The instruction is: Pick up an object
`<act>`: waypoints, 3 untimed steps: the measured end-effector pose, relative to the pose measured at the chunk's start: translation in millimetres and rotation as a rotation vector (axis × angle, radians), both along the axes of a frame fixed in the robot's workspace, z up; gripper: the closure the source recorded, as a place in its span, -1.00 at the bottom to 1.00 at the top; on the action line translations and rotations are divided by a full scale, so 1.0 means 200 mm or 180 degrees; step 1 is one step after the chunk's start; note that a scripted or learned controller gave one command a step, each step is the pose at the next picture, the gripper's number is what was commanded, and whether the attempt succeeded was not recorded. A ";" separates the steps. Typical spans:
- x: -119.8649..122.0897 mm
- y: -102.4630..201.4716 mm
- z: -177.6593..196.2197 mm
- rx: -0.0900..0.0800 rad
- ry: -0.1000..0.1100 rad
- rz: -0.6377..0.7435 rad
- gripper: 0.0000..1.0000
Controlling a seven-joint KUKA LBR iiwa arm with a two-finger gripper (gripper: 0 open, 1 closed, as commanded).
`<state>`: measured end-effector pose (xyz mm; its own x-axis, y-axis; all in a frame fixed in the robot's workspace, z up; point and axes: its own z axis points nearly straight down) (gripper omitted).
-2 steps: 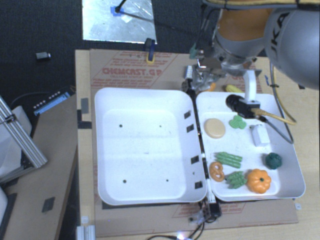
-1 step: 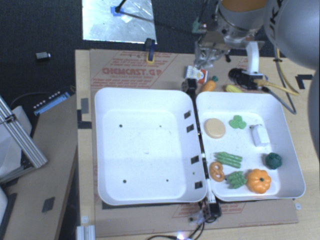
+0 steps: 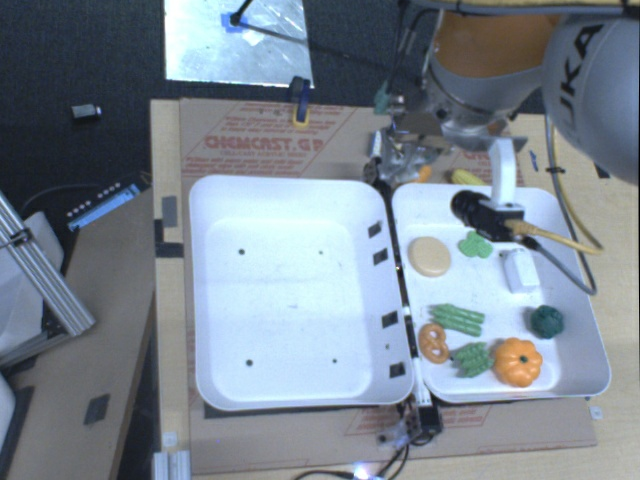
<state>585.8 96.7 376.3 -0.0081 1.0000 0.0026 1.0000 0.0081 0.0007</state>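
Observation:
Small toy foods lie in the right bin: a beige round cookie, a light green piece, a white block, a dark green ball, an orange pumpkin, green beans, a pretzel and a green broccoli-like piece. A yellow banana rests at the bin's far edge. My gripper hangs over the far left corner of the right bin, above the divide between the bins, with the arm's bulk covering much of it.
The left bin sits beside the right one on a cardboard sheet. A black camera unit with a yellow cable hangs from the wrist over the right bin. A shiny metal plate lies beyond the bench.

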 end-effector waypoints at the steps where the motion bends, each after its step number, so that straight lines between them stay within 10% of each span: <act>1: -0.25 0.13 0.04 -0.0001 0.0002 0.0001 1.00; 2: 0.44 0.09 0.26 -0.0010 -0.0047 -0.0022 1.00; 3: -0.05 0.24 0.28 -0.0001 0.0009 0.0001 1.00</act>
<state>575.6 143.7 431.6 -0.0084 1.0000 0.0025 1.0000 0.0084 -0.0020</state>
